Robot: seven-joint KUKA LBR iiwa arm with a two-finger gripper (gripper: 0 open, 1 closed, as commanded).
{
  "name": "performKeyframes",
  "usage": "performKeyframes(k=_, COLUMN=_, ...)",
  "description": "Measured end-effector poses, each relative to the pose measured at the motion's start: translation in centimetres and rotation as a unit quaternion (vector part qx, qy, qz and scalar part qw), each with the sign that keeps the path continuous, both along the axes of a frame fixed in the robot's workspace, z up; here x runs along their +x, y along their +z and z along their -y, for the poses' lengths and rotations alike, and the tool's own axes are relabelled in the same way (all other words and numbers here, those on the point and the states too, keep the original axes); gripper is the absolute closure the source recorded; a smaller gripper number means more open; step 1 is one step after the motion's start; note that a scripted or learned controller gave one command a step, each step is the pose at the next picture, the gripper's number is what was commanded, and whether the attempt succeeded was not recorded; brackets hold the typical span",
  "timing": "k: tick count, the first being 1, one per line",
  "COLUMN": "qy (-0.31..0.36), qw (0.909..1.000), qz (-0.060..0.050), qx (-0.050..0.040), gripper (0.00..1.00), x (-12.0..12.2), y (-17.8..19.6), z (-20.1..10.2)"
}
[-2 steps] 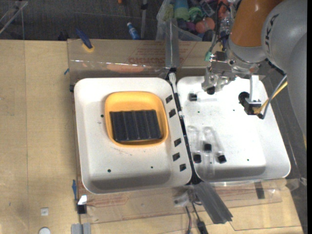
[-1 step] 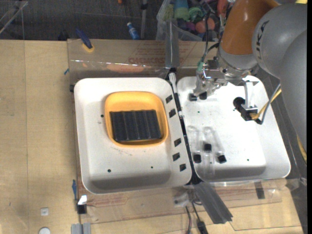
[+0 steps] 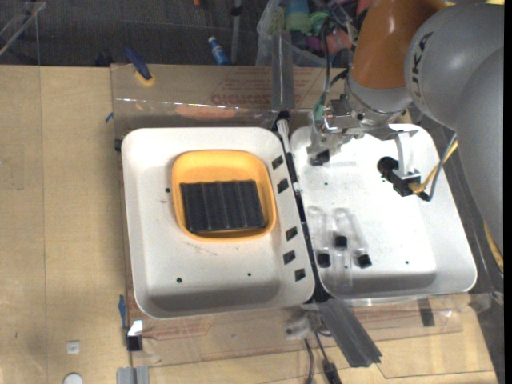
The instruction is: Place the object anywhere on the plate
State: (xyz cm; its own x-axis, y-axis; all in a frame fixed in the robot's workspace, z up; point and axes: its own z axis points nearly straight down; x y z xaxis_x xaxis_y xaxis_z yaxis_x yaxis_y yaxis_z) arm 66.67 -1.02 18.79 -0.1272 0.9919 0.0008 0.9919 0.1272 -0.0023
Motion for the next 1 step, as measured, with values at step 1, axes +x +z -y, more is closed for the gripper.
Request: performKeyframes(k=1, qy=0.000, qw=1.0000, qz=0.000, qx=0.0001, gripper=0.00, x=0.00, y=0.00, z=0.00)
